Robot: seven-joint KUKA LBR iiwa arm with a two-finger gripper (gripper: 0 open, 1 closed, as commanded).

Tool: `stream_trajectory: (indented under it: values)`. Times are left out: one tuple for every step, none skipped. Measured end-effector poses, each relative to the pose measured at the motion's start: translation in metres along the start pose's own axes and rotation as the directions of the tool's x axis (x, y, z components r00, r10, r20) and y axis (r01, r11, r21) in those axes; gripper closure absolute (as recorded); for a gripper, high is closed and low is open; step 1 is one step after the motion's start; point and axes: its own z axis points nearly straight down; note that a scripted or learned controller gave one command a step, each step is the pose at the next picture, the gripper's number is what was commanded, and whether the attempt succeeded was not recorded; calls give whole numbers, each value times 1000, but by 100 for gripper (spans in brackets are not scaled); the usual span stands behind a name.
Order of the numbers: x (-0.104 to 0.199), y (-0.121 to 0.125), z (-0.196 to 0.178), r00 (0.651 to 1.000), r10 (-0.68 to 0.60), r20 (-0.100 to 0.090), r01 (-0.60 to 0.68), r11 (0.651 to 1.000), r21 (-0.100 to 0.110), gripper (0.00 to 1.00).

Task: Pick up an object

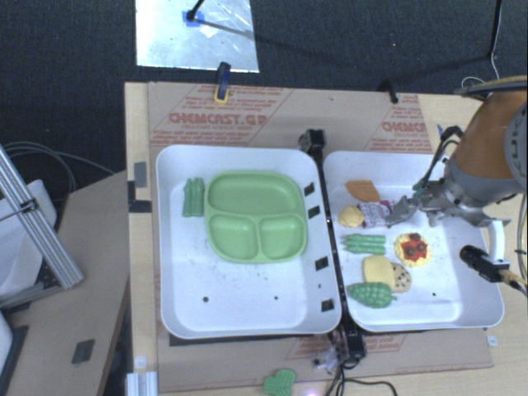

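Hand (pixel 404 210) was seen low in the right bin (pixel 474 308), beside a crumpled wrapper (pixel 375 213); whether spread or pressed together could not be told. Centred, level closure was advised.

Two bins sit side by side on the tabletop (pixel 140 304). Left bin (pixel 177 304): tray (pixel 254 216) at centre, beans (pixel 193 197) just beside its left edge. Right bin (pixel 470 299): food pieces grouped in its left half, wrapper (pixel 375 213) among them near the rear.
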Motion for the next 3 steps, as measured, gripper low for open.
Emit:
stream_trajectory:
  values:
    - [-43, -20, 35, 1000, 3, 1, -3, 1000, -3, 0]
    - [-7, 35, 32, 1000, -7, -1, 7, 1000, -10, 0]
    - [-39, -31, 34, 1000, 3, 2, -3, 1000, -3, 0]
